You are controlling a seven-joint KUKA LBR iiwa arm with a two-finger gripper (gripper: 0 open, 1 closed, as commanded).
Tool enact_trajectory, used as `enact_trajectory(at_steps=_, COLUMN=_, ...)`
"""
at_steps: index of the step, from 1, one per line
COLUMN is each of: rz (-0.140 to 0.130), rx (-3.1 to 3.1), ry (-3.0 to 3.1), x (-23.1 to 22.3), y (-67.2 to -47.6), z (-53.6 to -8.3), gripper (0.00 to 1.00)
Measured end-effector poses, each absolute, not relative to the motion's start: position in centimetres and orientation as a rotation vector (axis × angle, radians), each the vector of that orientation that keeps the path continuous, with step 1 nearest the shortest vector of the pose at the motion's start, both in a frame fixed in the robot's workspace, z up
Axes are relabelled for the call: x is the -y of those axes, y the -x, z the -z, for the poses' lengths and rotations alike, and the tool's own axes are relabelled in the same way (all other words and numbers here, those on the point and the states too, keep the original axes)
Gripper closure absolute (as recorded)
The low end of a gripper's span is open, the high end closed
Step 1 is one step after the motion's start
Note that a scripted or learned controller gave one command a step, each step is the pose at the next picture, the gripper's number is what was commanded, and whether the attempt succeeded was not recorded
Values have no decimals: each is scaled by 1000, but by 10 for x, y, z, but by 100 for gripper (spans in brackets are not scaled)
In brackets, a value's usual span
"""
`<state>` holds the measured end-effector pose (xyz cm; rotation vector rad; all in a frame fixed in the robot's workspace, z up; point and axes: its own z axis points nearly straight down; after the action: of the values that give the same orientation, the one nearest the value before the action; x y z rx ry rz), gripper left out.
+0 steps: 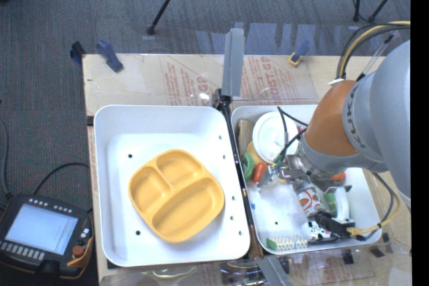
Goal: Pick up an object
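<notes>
End effector [276,171]: seen low in the right shallow white bin [367,194], among clutter; its state cannot be told.
Small red and orange plastic piece [259,172]: lying just left of the end effector, beside a green round piece [249,165].
Round white lid [273,134]: lying just behind the end effector.
Left white bin [114,144]: a yellow divided plastic plate [176,194] is carried.
</notes>
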<state>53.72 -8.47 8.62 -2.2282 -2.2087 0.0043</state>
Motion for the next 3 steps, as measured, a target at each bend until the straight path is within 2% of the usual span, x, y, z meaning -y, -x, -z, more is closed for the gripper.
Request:
enact_trajectory(at_steps=1, rz=-9, rx=2210, ry=2221, x=85, y=-536, z=-95, gripper=100)
enact_trajectory(at_steps=2, rz=8, rx=2200, ry=2250, x=37, y=-594, z=-264, gripper=100)
enact_trajectory(at_steps=3, rz=-11, rx=2447, ry=1956, x=90, y=-591, z=-120, gripper=100)
